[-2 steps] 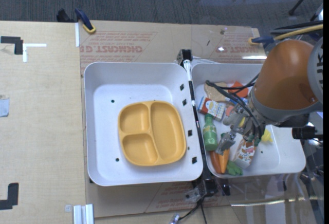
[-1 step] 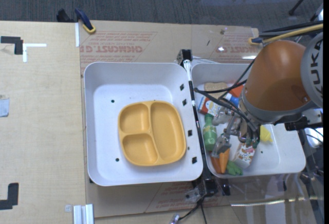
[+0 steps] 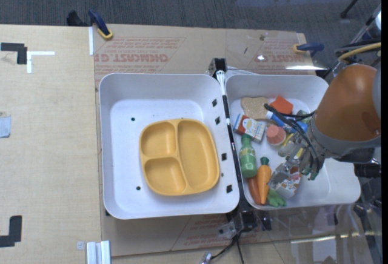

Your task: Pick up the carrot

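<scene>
Where the gripper [image 3: 291, 169] hovers — one carrot [image 3: 262, 179], one green bottle [image 3: 247, 157]

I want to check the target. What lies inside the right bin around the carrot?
The carrot lies in the right bin, beside a green bottle and other toy foods. The arm covers the bin's right part.

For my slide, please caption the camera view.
Gripper hovers beside the carrot in the right bin.

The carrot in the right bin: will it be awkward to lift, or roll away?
The carrot looks like a smooth, tapered toy, so probably stiff, light and a bit slippery. Its round body might roll if nudged, though the green bottle and the bin wall beside it would likely stop it.
</scene>
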Controlling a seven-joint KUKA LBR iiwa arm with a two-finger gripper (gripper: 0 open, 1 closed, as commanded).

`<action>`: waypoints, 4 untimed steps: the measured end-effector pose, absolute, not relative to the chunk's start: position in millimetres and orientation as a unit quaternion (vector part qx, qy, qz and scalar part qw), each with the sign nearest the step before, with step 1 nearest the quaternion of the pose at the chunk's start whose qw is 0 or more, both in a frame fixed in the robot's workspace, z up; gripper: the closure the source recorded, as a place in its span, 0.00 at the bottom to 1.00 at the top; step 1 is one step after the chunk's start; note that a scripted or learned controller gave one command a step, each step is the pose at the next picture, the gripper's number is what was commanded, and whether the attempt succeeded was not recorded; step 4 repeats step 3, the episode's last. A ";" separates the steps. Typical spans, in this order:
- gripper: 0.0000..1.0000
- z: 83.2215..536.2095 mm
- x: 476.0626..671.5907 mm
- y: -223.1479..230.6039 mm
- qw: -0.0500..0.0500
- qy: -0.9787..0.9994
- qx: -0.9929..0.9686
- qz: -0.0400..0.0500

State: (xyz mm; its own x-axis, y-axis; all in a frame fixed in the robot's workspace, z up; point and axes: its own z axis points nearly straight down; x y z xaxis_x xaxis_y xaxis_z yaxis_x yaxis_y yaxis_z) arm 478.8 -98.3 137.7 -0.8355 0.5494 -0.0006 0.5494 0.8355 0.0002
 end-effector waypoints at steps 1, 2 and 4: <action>0.00 91.6 478.3 -92.3 0.000 0.914 0.405 0.000; 1.00 101.6 481.9 -92.3 0.004 0.915 0.404 0.001; 1.00 191.6 479.6 -46.0 0.002 0.894 0.448 0.000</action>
